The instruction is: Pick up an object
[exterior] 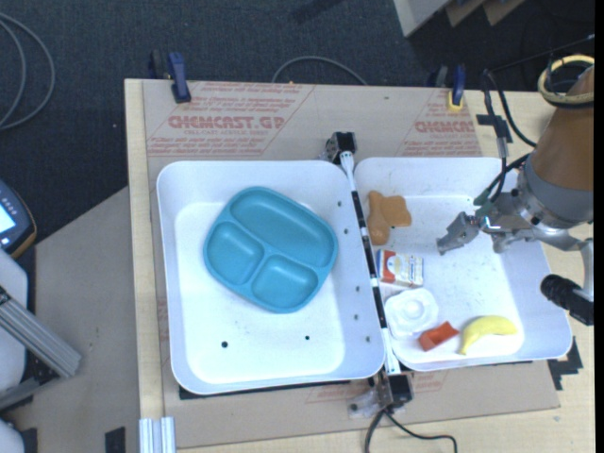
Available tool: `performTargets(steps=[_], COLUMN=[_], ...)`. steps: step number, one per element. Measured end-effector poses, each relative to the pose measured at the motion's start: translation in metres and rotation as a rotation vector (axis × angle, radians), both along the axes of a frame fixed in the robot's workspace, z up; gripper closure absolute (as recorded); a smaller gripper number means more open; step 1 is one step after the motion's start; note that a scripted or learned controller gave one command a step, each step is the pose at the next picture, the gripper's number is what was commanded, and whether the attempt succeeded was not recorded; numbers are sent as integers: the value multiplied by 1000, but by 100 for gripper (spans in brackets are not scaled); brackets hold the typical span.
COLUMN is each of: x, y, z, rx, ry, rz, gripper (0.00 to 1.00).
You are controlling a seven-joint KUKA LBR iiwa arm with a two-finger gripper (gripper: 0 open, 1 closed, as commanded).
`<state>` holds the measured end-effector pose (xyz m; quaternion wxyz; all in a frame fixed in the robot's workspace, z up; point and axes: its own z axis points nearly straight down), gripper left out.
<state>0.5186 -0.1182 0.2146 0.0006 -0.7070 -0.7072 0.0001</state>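
Hovering over the right bin [491, 173], the gripper [451, 241] is hanging released and empty; the banana [488, 332] is lying near the front rim, probably light, smooth, best pinched mid-curve.

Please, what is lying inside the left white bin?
Inside the left bin lies one blue divided plate, with three compartments that hold nothing. A few small dark specks show on the floor. Whatever is under the plate is covered.

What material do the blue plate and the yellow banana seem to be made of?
Blue plate: probably moulded plastic, judging by its even colour, soft sheen and three pressed compartments. Banana: likely a plastic toy, smooth and uniformly yellow, though it is too small to be certain.
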Motion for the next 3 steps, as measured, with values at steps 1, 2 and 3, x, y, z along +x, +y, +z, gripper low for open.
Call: performTargets(steps=[1,2,3], x=[10,12,50], y=[26,23,-63], z=[-132,-115,-51], rx=[3,-3,-9], ry=[-6,-15,-11], rz=[-1,-1,-6], gripper=[0,100,100])
